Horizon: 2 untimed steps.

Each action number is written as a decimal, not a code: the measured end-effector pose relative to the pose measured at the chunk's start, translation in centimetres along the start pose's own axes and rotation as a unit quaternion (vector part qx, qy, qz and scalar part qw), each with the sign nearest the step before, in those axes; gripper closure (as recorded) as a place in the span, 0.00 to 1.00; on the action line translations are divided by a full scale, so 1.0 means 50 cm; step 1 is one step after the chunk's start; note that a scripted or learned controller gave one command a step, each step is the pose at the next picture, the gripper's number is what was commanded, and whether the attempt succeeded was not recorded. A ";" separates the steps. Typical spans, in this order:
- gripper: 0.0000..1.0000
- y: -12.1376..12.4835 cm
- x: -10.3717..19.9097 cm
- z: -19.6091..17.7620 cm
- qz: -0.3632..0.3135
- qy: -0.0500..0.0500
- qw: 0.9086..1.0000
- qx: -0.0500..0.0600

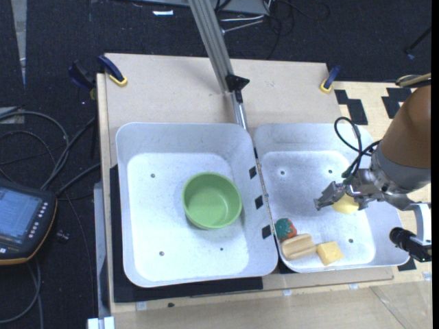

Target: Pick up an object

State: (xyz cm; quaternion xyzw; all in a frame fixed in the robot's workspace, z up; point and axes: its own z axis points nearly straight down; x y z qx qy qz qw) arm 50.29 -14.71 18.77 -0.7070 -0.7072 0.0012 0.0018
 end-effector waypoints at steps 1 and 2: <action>0.00 0.018 0.007 0.102 0.000 0.000 1.000 0.000; 1.00 0.019 0.006 0.077 0.000 0.000 1.000 -0.002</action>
